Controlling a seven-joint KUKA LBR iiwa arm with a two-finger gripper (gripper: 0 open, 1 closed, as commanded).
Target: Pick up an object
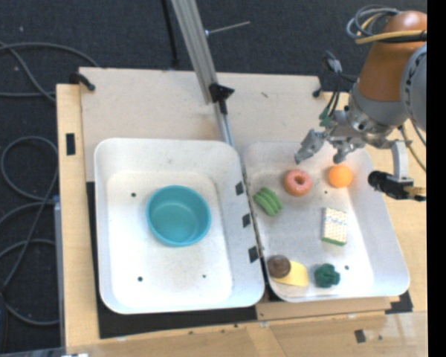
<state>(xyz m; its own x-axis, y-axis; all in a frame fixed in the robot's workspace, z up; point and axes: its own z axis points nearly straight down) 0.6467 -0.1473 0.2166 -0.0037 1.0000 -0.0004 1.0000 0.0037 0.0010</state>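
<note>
Hovering end effector (325, 152) with fingers spread, holding nothing, above right bin (379, 233), near orange ball (340, 175), pink ring (298, 182).

Grey arm (390, 88) with orange band, pale looped cables, two-fingered metal tool (325, 152)

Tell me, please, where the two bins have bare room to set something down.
Left bin: bare floor all round the teal bowl. Right bin: a patch between green toy and sponge. It is crowded by the claw, donut and orange.
</note>
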